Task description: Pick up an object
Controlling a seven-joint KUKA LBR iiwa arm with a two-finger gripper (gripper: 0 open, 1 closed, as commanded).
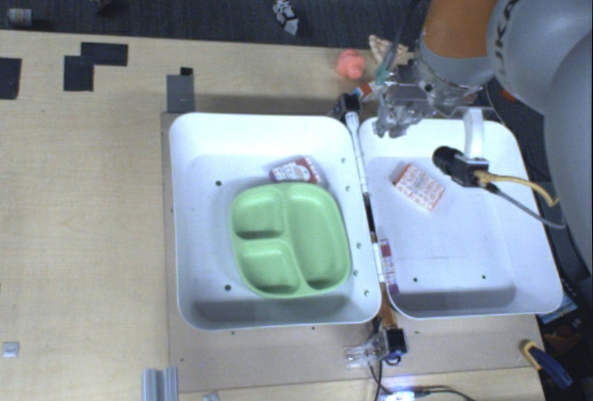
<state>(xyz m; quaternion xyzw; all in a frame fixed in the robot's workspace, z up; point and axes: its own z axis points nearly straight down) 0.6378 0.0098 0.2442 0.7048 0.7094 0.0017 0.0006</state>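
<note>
A grey arm (519, 29) with an orange band reaches over the far edge of the right bin (519, 297). The left bin (190, 205) holds a green divided plate (289, 239) and, touching its far rim, a small packet (296, 170). A red-and-white packet (419, 187) lies in the right bin's far half. The gripper (397, 117) hangs above that bin's far left corner, grasping nothing; how wide it stands cannot be made out.

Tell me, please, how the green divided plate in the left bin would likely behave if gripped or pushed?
The green divided plate looks like rigid moulded plastic, so probably stiff and light. Lying flat and wide, it likely slides when pushed. Its smooth rim may slip from the fingers.
</note>
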